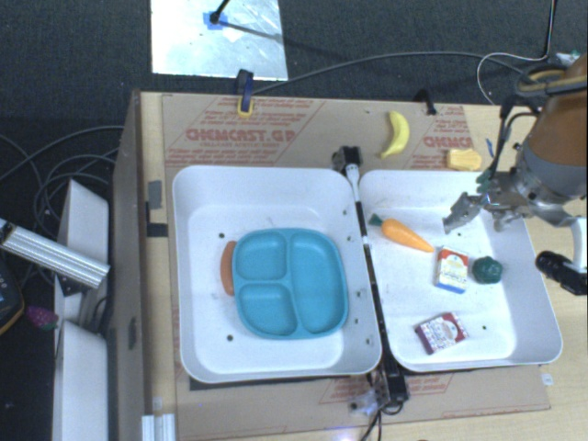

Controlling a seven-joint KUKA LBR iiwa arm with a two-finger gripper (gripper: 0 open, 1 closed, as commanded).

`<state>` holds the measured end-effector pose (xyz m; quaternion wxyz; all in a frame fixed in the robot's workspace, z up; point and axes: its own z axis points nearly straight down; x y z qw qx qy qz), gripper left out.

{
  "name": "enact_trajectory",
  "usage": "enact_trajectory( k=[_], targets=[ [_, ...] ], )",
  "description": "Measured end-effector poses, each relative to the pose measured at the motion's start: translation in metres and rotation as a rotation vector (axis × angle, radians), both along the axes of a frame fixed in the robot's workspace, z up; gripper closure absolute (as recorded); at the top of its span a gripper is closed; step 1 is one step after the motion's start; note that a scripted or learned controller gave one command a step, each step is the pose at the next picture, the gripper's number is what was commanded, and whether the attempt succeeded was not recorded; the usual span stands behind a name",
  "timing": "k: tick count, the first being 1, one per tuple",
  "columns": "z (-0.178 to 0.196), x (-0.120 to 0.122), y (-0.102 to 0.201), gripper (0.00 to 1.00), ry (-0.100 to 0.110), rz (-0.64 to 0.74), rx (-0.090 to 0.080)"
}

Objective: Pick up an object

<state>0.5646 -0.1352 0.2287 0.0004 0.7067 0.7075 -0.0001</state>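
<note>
Objects for picking lie in the right bin [542,338]: nearest the camera a dark red packet [440,332], then a small white and red carton [452,270] with a dark green lump [486,269] just beside it, and farther back a toy carrot [405,234] close to the divider between the bins. The left bin [197,246] bears a blue sectioned plate [289,281], with an orange piece [226,266] touching the plate's left rim. Both bins rest on a brown cardboard sheet printed with red lettering, spread over the desk [303,122]. The tool [476,207] hangs over the back right part of the right bin, its fingers spread apart with nothing between them. Beyond the bins, a toy banana [397,133] and a yellow block [465,159] sit on the cardboard. Past the desk, dark carpet carries a shiny foil sheet [218,24], and cables trail across the floor.
</note>
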Motion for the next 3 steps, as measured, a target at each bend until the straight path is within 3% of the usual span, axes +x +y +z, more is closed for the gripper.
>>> enact_trajectory(
  k=[1, 2, 3],
  targets=[
    [-0.136, 0.014, -0.02, 0.0, -0.011, 0.0, -0.005],
    [-0.124, 0.015, -0.021, 1.0, -0.016, 0.0, -0.006],
    [-0.124, 0.015, -0.02, 0.0, -0.015, 0.001, -0.005]
  ],
)
